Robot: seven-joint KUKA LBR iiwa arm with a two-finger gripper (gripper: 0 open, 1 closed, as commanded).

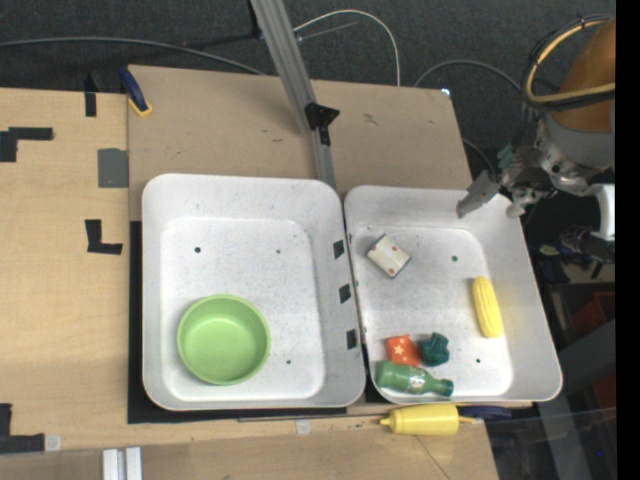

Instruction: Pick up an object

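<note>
The right bin (520, 268) holds a small white block (388, 256) near its middle, a yellow corn cob (486, 305) at its right side, and an orange piece (401, 349), a dark teal piece (434, 347) and a green bottle (412, 378) lying along its front. A green bowl (224, 339) sits in the front left of the left bin (240, 193). My gripper (492, 206) hangs over the right bin's back right corner, open, with nothing between its fingers. It is well apart from every object.
A yellow squeeze bottle (425, 420) lies on the bench just outside the right bin's front rim. A slanted metal pole (290, 58) rises from behind the seam between the bins. Cables run across the dark floor at the back.
</note>
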